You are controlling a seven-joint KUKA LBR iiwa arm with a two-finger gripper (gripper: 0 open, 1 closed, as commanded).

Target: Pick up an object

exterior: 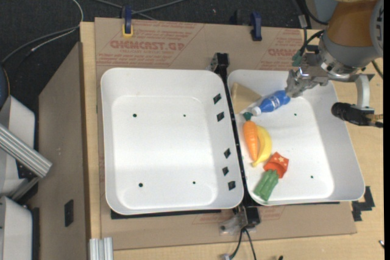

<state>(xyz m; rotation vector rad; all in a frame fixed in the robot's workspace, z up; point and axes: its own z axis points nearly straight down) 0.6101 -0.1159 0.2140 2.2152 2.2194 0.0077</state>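
Where the grey arm (350, 21) with its orange band reached in from the right, its hand (297, 83) hung low over the far part of the right bin (329, 155), right at the upper end of a blue bottle (272, 102). From where I stood I could not tell how the hand was set, nor whether it had hold of the bottle or only met it. The bottle lay tilted on the bin floor, its lower end pointing toward the divider between the bins. Just below it lay an orange carrot (250, 137) pressed against a yellow banana (264, 144), and nearer the front a red block (277, 164) touched a green vegetable (265, 186). A pale tan wedge (244, 94) sat in the bin's far left corner. The left bin (113, 131) sat beside it on the desk (183, 39), a brown board held by a yellow clamp (127, 21) and a blue clamp (256, 26) at its far edge.
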